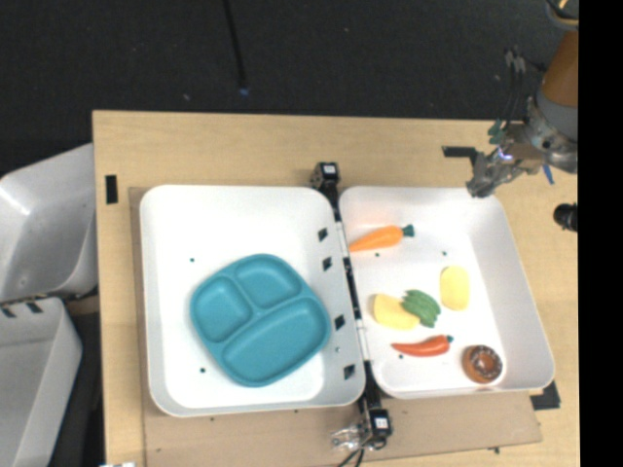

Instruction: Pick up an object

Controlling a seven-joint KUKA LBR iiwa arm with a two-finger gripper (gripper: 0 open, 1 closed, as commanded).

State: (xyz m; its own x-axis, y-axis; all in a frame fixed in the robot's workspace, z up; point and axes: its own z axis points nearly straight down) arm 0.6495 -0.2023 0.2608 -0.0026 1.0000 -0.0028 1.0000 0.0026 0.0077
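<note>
Carrot (377,239) — one, orange with a green tip, lying in the right bin (506,261) below and to the left of the gripper (484,185); its long axis runs nearly level across the view, green end toward the gripper's side, orange end toward the divider between the bins.

Other contents of the right bin, all farther from the gripper than the carrot:
- yellow pieces — two: one oval (454,287) almost straight below the gripper, one (388,310) lower and to the left
- green leafy piece (421,305) — one, touching the lower yellow piece
- red chilli (422,345) — one, long axis nearly level, stem end pointing right
- brown doughnut (481,363) — one, near the bin's lower right corner, farthest below the gripper

Left bin (165,261) — one, well to the gripper's left, bearing one blue divided plate (258,318) with three compartments.

Gripper — one, hanging over the right bin's upper rim near its upper right corner, nothing seen between its fingers; how far they are spread cannot be told.

Open room: bare white floor lies directly beneath the gripper and along the bin's right wall; the carrot has clear space on all sides.
</note>
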